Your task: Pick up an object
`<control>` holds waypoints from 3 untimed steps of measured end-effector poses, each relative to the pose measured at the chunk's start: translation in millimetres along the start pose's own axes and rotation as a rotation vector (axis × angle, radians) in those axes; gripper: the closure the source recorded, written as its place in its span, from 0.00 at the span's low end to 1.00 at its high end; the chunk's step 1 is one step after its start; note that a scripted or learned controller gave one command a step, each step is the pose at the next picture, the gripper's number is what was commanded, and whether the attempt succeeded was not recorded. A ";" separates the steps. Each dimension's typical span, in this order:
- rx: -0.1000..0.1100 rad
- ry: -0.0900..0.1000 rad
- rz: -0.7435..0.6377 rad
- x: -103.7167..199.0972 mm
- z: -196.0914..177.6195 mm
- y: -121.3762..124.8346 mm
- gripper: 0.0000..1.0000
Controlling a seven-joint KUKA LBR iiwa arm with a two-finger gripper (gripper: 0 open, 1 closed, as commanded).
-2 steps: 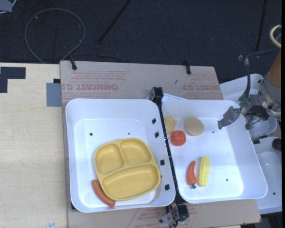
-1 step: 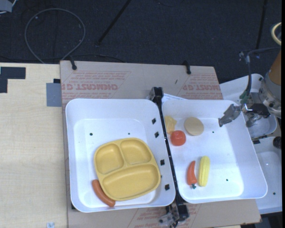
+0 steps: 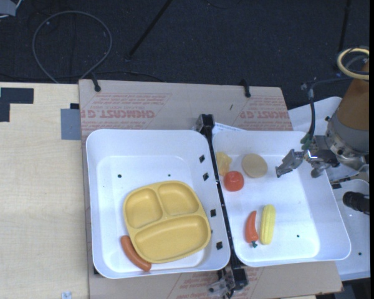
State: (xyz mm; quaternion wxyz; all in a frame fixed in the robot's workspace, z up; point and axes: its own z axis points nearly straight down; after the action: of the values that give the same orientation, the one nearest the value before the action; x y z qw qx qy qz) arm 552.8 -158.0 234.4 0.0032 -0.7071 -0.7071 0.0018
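The right bin [image 3: 324,242] holds a tan round disc [image 3: 254,165], a red tomato [image 3: 234,181], a pale yellow piece [image 3: 222,162] against the divider, a yellow corn cob [image 3: 267,223] and a red chili pepper [image 3: 252,227]. My gripper [image 3: 302,166] hangs over the right part of this bin, to the right of the tan disc and apart from it. Its fingers stand open with nothing between them. The arm's orange band [image 3: 358,95] shows at the right edge.
In the left bin [image 3: 103,148] lies a yellow divided plate [image 3: 167,220], with an orange sausage [image 3: 134,253] at its front left edge. A black divider [image 3: 215,192] runs between the bins. Cardboard lies under both, and a wooden bench top extends to the left.
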 end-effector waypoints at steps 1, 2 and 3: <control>0.002 0.000 0.001 -8.4 52.5 -5.9 0.00; 0.001 0.000 0.000 -10.7 96.5 -5.8 0.00; -0.002 -0.001 0.003 -12.0 83.9 -5.1 1.00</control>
State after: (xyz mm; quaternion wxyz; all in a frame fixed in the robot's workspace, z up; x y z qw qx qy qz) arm 547.1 -169.9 150.6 0.0022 -0.7082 -0.7060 0.0011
